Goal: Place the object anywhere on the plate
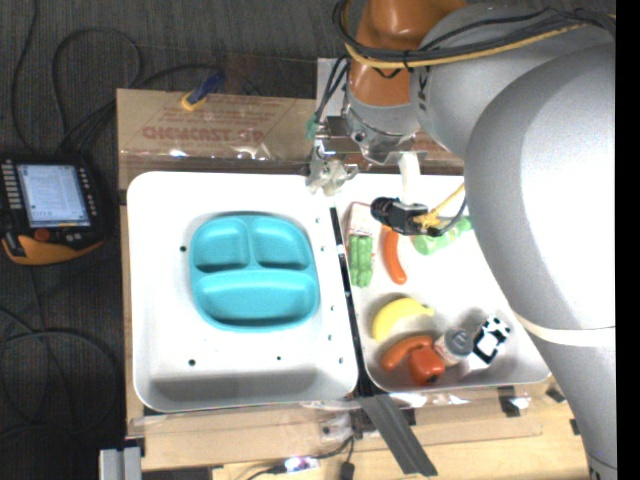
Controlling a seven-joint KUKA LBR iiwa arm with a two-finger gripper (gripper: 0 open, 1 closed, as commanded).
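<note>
A blue plate (255,268) with three compartments lies in the middle of the left bin (160,348); nothing rests on it. My gripper (328,174) hangs over the far rim, right where the two bins meet, beyond the plate's far right corner. I see nothing in its grasp. The right bin (520,363) holds several toy foods: a green vegetable (360,258), an orange sausage-like piece (395,256), a yellow fruit (400,318) and a red-orange piece (415,358).
A small grey bottle-like item (458,343) and a black-and-white object (490,338) lie at the right bin's near right. A pale green piece (440,240) sits partly under the arm. A cardboard sheet (215,123) lies behind the bins, and a pendant (50,208) sits at far left.
</note>
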